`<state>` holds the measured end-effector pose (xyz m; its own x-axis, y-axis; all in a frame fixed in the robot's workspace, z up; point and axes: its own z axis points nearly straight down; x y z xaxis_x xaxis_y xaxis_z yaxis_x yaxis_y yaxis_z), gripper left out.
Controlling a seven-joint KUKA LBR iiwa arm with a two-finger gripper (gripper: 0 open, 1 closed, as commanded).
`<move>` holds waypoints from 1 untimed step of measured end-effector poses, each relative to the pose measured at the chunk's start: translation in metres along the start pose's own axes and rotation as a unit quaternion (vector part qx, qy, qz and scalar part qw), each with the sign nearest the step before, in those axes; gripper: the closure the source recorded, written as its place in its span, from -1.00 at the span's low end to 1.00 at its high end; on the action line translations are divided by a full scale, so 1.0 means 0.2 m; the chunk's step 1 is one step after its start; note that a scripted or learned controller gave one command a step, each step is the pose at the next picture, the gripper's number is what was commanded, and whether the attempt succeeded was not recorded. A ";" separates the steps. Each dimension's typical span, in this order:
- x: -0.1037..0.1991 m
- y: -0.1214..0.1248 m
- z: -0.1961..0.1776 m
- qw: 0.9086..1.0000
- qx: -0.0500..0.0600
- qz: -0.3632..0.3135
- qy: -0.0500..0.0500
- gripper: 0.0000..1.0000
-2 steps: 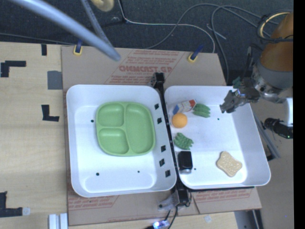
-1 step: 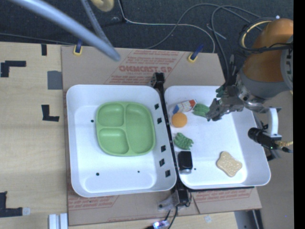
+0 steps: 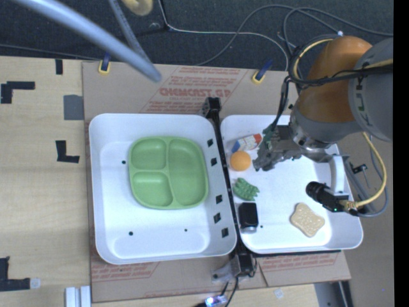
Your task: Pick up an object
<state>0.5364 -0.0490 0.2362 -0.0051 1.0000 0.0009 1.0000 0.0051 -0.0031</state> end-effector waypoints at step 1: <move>0.28 -0.10 0.05 1.000 0.001 0.000 0.000 1.00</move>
